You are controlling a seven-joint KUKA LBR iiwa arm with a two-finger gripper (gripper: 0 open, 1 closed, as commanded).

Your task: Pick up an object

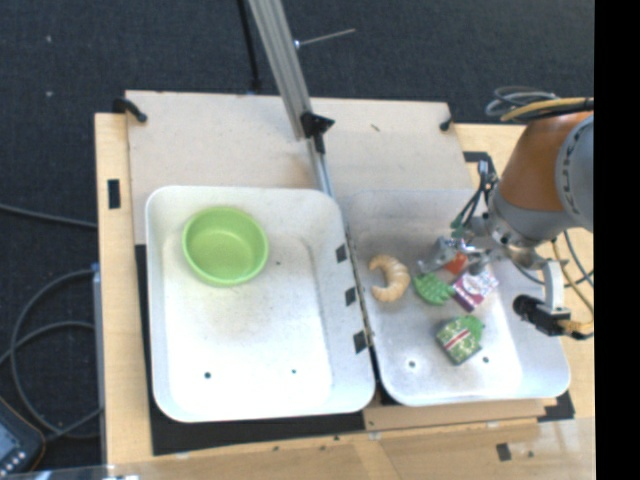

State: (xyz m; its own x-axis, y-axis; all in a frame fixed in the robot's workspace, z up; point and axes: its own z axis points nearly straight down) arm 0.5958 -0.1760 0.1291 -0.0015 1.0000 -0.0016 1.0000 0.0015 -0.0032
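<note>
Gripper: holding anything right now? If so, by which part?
Cannot be told. The gripper sits low in the right bin over the cluster by the green item; no grasp is visible.

high, slanted down over both bins (pixel 160 268)

Light even and diffuse, from overhead; moderately bright. Both white bins read slightly washed out, speckled grey, no hard glare. Shadows soft and short: a faint one under the green bowl (pixel 225 247), a dark strip beneath the left bin (pixel 250 388) along its front edge. Dark floor (pixel 100 38) holds little detail. Overall resolution low, mild softness throughout; small objects near the end effector (pixel 455 258) blur together. Colours slightly muted. No obvious edge distortion on the worktop (pixel 120 448).
</note>
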